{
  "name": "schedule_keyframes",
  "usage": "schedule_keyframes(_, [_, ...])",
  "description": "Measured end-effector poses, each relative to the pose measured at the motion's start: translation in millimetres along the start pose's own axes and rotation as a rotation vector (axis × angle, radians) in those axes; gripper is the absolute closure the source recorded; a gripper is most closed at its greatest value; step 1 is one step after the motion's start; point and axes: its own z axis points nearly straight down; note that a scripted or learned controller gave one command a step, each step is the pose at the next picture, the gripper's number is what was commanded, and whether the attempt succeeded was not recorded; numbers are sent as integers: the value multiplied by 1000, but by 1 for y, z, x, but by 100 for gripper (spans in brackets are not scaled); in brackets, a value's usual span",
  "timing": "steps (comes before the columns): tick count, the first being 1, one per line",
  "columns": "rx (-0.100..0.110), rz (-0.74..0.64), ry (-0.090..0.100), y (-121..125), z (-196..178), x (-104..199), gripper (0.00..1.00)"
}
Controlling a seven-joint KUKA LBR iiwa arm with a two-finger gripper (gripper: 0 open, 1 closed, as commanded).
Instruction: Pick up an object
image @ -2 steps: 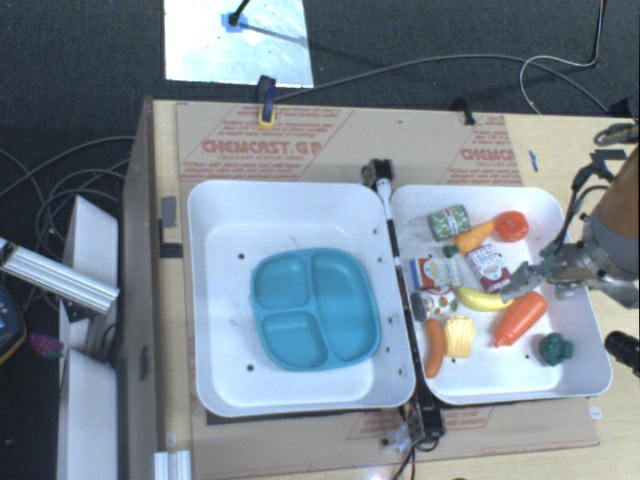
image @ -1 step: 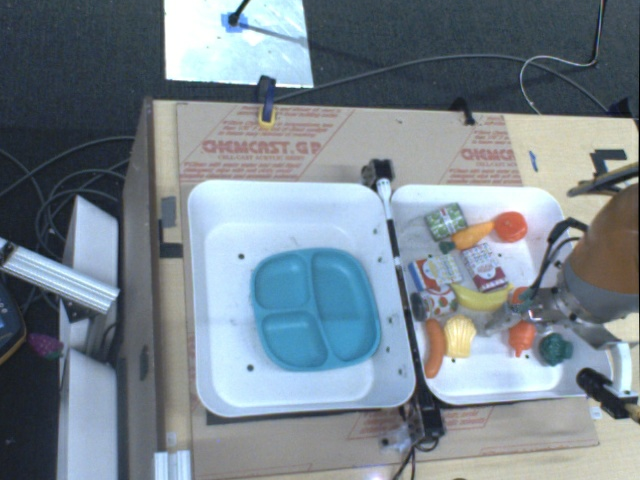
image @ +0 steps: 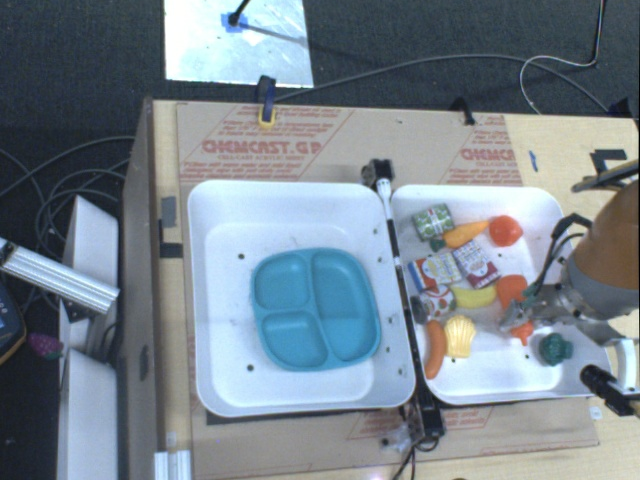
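Just then my gripper (image: pixel 522 320) hung low over the right bin (image: pixel 545 393), near a small orange piece (image: pixel 523 332); whether it was open or closed, I couldn't tell. A teal toy (image: pixel 552 347) lay just beside it. The blue divided plate (image: pixel 315 306) sat in the left bin (image: pixel 225 228).

The setting is a robotics laboratory, not a home or shop. Evidence: the desk (image: pixel 340 133) is topped with brown protective sheeting printed with a manufacturer's name. Two shallow white plastic bins (image: pixel 225 208) sit side by side at its centre. Black cables (image: pixel 560 63) trail across dark carpet (image: pixel 80 48) at 12 and 1 o'clock. A square reflective silver floor plate (image: pixel 238 28) lies at 11 o'clock. A grey industrial arm with an orange band (image: pixel 610 248) enters at 3 o'clock.
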Motion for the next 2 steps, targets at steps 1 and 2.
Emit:
schedule_keyframes(1, [0,-3,1,80,-69,28,100])
schedule_keyframes(2, [1,-2,2,57,-117,133,100])
